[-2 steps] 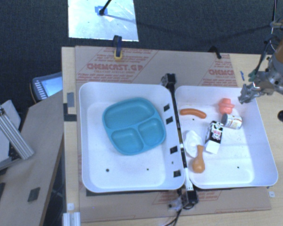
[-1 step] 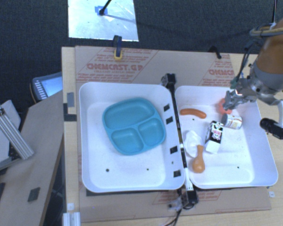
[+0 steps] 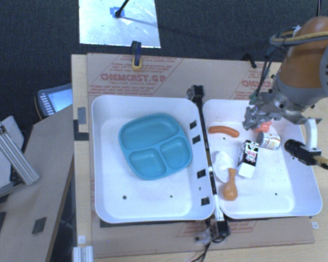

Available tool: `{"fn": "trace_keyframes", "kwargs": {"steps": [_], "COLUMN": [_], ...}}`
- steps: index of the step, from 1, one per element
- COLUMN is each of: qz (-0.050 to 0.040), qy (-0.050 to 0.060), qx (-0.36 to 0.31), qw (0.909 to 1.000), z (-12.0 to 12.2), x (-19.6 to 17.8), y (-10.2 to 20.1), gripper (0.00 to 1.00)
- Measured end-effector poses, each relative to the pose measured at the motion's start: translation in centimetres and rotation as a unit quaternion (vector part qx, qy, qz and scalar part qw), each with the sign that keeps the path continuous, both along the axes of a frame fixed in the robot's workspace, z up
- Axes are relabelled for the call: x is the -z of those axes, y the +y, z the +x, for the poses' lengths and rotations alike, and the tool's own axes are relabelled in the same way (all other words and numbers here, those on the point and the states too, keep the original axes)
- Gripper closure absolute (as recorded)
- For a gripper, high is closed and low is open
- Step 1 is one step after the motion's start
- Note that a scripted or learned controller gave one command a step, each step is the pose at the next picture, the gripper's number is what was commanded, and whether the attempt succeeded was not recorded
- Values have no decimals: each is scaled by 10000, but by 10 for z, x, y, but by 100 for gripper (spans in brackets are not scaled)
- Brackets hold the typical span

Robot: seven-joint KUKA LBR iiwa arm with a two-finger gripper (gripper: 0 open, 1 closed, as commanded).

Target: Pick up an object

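The gripper (image 3: pixel 255 120) hangs low over the back of the right bin (image 3: pixel 303 201), and I cannot tell if its fingers are open or closed. Under it lie a hot dog (image 3: pixel 224 130), a small bottle (image 3: pixel 269 142), a black and white carton (image 3: pixel 249 158) and a toy chicken leg (image 3: pixel 230 185). The left bin (image 3: pixel 106 201) holds a blue tray (image 3: pixel 154 145).

camera view: fixed above bench (image 3: pixel 126 72) | looks down aslant | both bins (image 3: pixel 106 162) in frame
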State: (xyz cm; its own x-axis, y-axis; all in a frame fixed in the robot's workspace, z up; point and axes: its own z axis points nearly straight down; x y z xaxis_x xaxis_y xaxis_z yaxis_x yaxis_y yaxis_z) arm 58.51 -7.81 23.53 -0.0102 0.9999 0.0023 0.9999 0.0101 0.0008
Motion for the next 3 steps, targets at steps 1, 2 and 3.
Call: {"fn": "trace_keyframes", "kwargs": {"steps": [1, 2, 3], "qz": [0, 2, -3], "qy": [12, 6, 9], "qx": [4, 0, 6], "qw": [10000, 10000, 10000], "z": [-20, -26, -45], "x": [9, 18, 8], "y": [55, 109, 154], "gripper": [100, 100, 100]}}
